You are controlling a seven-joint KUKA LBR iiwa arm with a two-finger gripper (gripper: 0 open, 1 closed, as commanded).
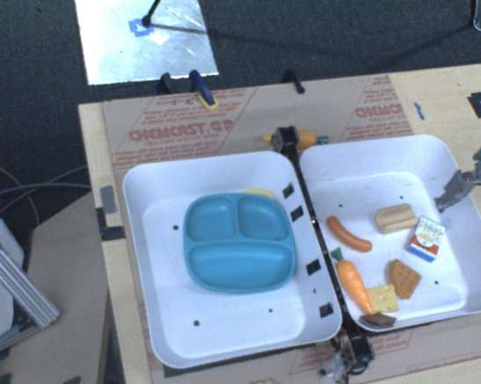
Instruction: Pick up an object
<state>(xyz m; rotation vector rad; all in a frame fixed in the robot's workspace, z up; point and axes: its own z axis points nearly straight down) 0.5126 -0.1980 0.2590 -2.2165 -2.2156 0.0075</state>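
While the gripper (453,190) hangs at the right bin's (473,238) outer rim, its grip state can't be told. The pickable food toys cluster there: sausage (349,233), bread roll (394,218), carrot (351,280), small carton (425,241). A blue divided plate (238,241) fills the left bin (164,268).

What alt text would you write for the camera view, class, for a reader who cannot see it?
Two white bins sit side by side: the left bin holds a blue divided plate, the right bin toy food, including a sausage, a carrot and a bread roll. The gripper is at the right bin's right rim.
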